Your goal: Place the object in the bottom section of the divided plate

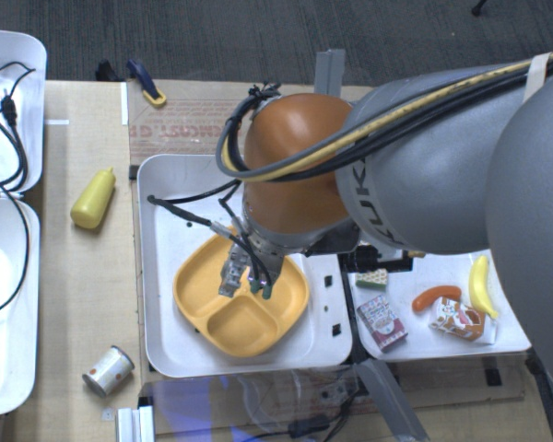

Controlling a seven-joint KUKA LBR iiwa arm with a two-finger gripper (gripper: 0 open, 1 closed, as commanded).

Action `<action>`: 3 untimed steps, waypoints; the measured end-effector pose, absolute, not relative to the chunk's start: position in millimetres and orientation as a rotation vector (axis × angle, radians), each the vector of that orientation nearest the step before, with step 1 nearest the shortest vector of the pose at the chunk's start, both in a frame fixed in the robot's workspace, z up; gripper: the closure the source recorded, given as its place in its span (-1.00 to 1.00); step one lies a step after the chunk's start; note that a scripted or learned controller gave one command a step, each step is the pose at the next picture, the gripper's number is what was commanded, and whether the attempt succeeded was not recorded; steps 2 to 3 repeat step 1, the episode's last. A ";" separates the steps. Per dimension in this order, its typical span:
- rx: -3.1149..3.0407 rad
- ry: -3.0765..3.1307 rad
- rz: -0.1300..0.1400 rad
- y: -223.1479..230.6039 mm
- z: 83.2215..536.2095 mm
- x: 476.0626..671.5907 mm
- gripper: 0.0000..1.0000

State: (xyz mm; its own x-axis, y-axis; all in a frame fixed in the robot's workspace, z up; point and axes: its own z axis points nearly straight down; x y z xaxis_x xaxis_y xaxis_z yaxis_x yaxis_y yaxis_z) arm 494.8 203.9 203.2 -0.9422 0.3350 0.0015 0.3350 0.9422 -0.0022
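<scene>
Arm point(415, 182): part of the maker's name in black letters, "KU" readable, the rest hidden.
Cardboard point(180, 122): faint reddish print, upside down, not legible.
Carton point(381, 321): printed label, too small to read.

Plate point(212, 293): the big arm point(424, 173) covers its top edge, so we cannot see all of it.
Gripper point(247, 282): too small and dark for us to tell much.
Right bin point(507, 339): the arm hides its top half.
Small box point(380, 320): we cannot read its label.
White tray point(9, 63): the left edge cuts it off.
</scene>
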 end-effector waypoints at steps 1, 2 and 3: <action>-0.534 -3.094 0.003 203.7 203.3 494.9 -1.00; -0.534 -3.094 0.003 203.7 203.3 494.9 -1.00; -0.534 -3.094 0.003 203.7 203.3 494.9 -1.00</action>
